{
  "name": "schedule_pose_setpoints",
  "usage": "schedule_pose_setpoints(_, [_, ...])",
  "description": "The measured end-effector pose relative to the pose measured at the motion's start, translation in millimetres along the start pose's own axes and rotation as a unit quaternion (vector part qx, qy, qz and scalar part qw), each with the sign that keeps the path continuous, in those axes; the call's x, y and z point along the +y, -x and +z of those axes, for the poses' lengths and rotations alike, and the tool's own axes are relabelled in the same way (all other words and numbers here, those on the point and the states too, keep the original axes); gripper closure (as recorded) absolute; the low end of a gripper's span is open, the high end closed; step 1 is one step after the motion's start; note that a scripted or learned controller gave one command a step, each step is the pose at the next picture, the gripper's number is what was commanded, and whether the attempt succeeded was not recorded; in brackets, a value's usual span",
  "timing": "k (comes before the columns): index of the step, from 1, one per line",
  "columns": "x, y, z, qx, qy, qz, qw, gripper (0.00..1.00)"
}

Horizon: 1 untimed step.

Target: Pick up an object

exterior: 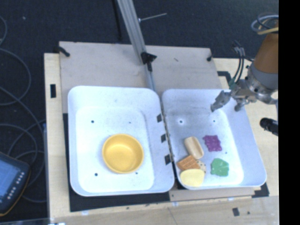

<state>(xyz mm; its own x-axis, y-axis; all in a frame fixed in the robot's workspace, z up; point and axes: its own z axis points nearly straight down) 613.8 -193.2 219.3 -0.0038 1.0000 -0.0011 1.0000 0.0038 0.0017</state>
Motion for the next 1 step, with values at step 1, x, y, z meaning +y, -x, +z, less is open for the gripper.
schedule_pose_setpoints(1, [-0.1,0.1,0.0,0.0,0.0,0.0,1.0,0.0])
